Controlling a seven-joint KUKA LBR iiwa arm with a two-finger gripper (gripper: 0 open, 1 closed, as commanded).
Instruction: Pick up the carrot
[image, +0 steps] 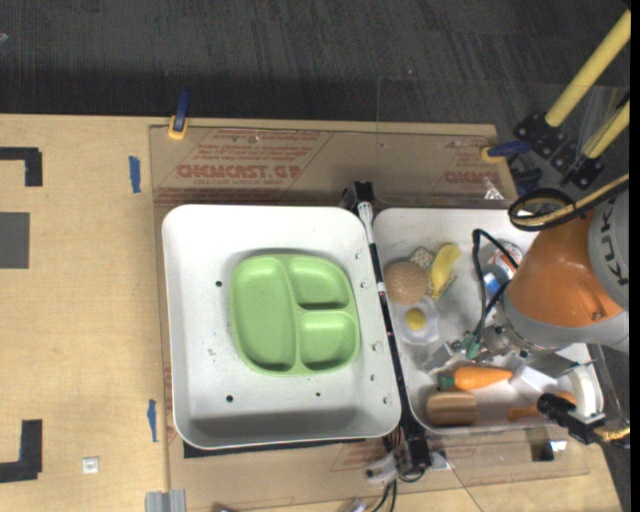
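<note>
I count one carrot (481, 379) in the right bin (455, 222), one green tray (295, 312) in the left. Gripper (478, 346) hovers just above the carrot. Can't tell its state from here.

carrot (481, 379) hemmed by brown block (452, 408) below, arm (560, 280) overhead, left side open

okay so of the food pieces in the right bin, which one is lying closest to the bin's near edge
The brown, log-shaped piece. It lies along the near wall of the right bin, just below the carrot; the banana and the round tan piece sit farther back.
</note>
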